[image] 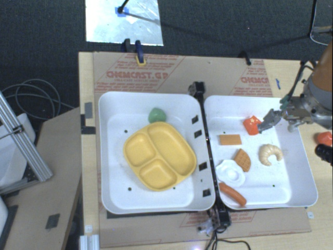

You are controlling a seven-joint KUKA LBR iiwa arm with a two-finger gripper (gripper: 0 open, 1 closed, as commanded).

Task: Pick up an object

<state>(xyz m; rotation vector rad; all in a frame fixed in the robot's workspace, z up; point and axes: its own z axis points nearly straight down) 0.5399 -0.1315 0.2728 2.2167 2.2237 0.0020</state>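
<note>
The arm reaches in from the right over the right bin point(307, 189), and its gripper point(270, 122) hangs just beside a small red-orange piece point(252, 125) near the bin's upper middle; whether the fingers are spread or closed I cannot tell, since they show as a dark blur at this slant, and nothing is visibly between them.

The red-orange piece looks like the likeliest target; it lies on the bin floor, apart from the flat tan cracker point(230, 139) below it; it is chunky and irregular, with no clear long axis that I can make out, though one corner seems to point up and to the right towards the gripper.

The main risk, as I judge it, is a glancing contact; the gripper sits to the piece's right, not squarely above it, so a descent from here could nudge the piece sideways across the smooth floor; being small and blocky, it could also squirt out if pinched on a sloping face.

The other items offer clearer axes; the sausage point(232, 193) runs from upper left to lower right at the bin's lower left corner; the croissant point(270, 153) curves open downward; the waffle wedge point(242, 160) stands roughly upright in the picture, touching the white fried egg point(230, 173); the left bin point(112, 108) holds a yellow divided plate point(159, 155) and a green lump point(156, 114).
</note>
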